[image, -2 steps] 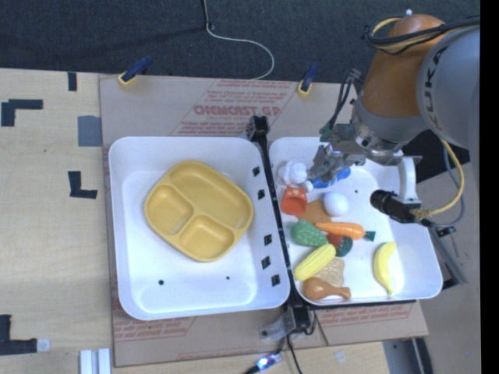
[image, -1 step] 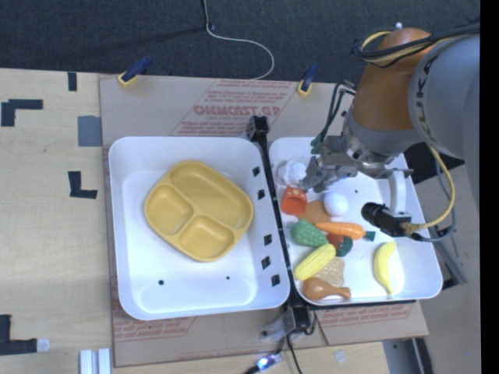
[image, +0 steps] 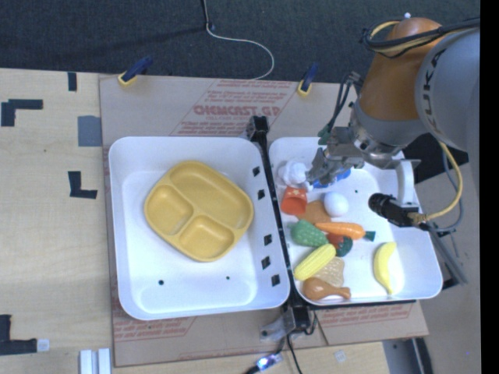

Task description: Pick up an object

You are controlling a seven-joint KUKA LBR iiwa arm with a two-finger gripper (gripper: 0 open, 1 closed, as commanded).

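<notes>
- The bench is pale wood with dark angular marks on its surface, well to the left of the gripper.
- A brown cardboard sheet with red printing lies flat on the bench, spreading under and to the left of the gripper — two clips, blue and yellow, pinch its far edge, one far to the gripper's left, the other just beyond it.
- Two shallow white bins rest side by side on the cardboard, touching along a dark seam: the left bin sits left of the gripper, the right bin directly beneath it.
</notes>
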